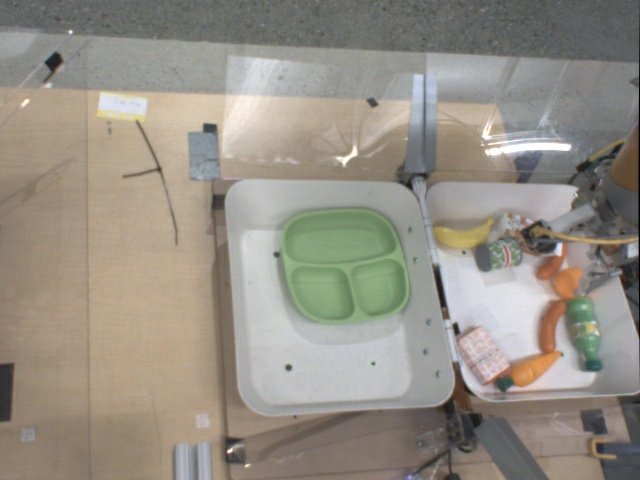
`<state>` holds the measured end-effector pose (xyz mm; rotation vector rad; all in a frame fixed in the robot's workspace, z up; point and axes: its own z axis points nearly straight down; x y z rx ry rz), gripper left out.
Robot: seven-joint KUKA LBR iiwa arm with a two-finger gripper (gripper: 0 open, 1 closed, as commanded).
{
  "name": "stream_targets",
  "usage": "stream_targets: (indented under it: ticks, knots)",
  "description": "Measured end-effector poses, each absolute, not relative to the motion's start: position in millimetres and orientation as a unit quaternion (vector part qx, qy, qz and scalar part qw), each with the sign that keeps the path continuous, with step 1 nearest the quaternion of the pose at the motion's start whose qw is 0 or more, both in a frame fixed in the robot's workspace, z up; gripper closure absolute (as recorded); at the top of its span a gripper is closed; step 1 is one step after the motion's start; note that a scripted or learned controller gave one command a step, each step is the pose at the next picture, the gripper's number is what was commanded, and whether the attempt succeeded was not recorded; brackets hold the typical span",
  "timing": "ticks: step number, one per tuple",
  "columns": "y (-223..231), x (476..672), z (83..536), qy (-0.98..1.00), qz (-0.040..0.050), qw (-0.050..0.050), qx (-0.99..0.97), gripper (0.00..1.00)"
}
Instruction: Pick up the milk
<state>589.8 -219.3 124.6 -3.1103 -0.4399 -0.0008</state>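
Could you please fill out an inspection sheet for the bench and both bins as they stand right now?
Surface: wooden bench bearing a left bin and a right bin side by side.
Job's things: milk carton, pink and white, lying near the right bin's front left corner.
Clutter: green divided plate in the left bin; banana, can, two carrots, green bottle in the right bin.
Grippers: arm enters at the right edge; fingers cannot be made out.
Cables: thin dark wire lying on the bench at left.
Surroundings: clear sheeting behind the bins; yellow label on the bench.
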Motion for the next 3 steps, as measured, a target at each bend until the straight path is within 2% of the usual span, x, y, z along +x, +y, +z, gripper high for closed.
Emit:
stream_targets:
  ticks: [1,2,3]
  knots:
    - [-260.3,502.9,175.0,-0.209,-0.0014,-0.001,-0.978,0.00]
    - [-243.7,561.6,130.6,-0.103,-0.0010,0.000,-0.995,0.00]
    - [-260.1,513.1,189.9,-0.107,-0.0016,-0.001,-0.994,0.00]
